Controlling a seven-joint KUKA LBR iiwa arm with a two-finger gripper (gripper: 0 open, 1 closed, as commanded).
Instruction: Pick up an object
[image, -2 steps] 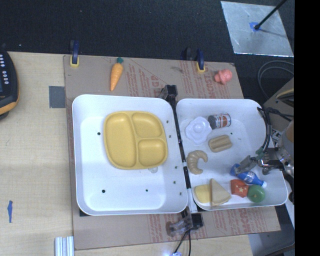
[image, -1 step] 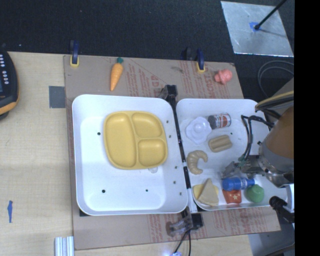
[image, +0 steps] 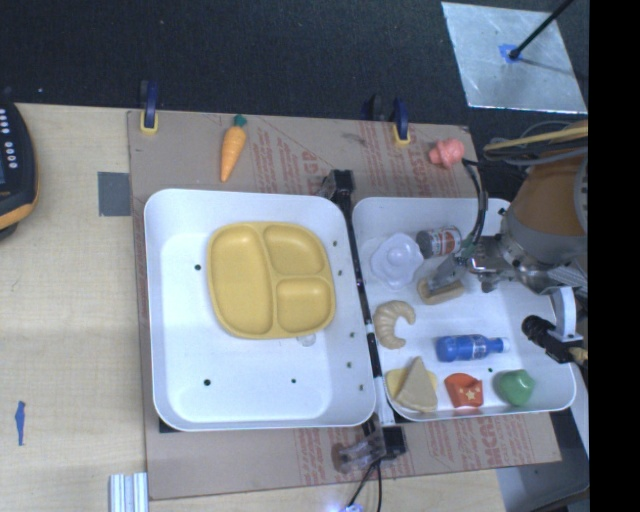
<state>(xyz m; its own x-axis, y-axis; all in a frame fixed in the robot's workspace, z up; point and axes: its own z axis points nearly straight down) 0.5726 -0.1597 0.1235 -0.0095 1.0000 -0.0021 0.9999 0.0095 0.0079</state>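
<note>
My gripper (image: 462, 268) hangs low in the upper middle of the right bin (image: 560, 405), with the arm's orange band (image: 548, 198) behind it. Right at its tip lies a tan block (image: 439, 290); whether it is touched is unclear. Close by sit a clear cup (image: 397, 255) and a small brown bottle with a red cap (image: 438, 241). Further forward lie a croissant (image: 394, 322), a blue bottle (image: 468, 347), a sandwich wedge (image: 415, 386), a red item (image: 463, 390) and a green item (image: 515, 387).
The left bin (image: 180, 390) holds a yellow divided plate (image: 270, 278). Behind the bins, a toy carrot (image: 232, 148) and a pink item (image: 447, 152) lie on the brown board. A black part of the arm (image: 548, 336) overhangs the right bin's right side.
</note>
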